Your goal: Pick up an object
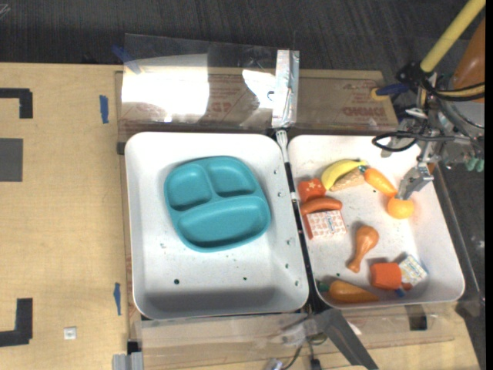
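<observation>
The right bin (443,230) holds several toy foods: a yellow banana (341,171), a small carrot (379,180), an orange ball-shaped fruit (400,206), a red pepper (310,188), a sausage (320,204), a red-and-white packet (326,223), a chicken drumstick (363,245), an orange box (385,274) and a long carrot (350,290). My gripper (416,183) hangs at the bin's upper right, just above and right of the orange fruit, beside the small carrot. Nothing shows in its grasp.
A teal divided plate (218,201) lies in the left bin (146,230). A clear plastic sheet (208,91) and a cardboard strip run behind both bins. Cables and the arm's wrist (451,133) crowd the right bin's upper right corner.
</observation>
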Robot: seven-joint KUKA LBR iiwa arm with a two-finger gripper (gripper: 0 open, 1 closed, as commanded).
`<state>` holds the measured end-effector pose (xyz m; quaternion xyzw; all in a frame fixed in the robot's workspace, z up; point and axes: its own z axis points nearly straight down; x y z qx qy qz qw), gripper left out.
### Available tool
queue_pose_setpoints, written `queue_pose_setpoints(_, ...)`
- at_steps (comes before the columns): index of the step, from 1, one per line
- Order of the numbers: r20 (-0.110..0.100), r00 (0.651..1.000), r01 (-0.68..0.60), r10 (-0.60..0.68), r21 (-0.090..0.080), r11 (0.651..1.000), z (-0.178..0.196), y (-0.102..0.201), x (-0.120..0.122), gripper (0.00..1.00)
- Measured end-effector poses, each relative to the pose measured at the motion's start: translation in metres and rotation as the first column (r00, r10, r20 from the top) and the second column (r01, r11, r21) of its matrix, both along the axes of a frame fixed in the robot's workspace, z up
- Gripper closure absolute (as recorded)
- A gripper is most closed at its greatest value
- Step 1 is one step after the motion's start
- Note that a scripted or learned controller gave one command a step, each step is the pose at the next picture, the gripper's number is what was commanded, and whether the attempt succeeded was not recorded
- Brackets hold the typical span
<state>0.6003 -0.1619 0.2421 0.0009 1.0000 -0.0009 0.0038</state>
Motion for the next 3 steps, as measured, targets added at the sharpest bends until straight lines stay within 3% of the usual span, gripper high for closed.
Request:
queue_pose_setpoints(1, -0.011, 0.998, 0.066, -0.066, 0.004, 0.998, -0.114, 0.017, 0.056, 0.00)
queue_pose_setpoints(2, -0.003, 0.995, 0.098, -0.098, 0.001, 0.995, -0.154, -0.016, 0.060, 0.00)
queue_pose_setpoints(3, 0.000, 0.982, 0.186, -0.186, 0.002, 0.982, -0.154, -0.016, 0.025, 0.00)
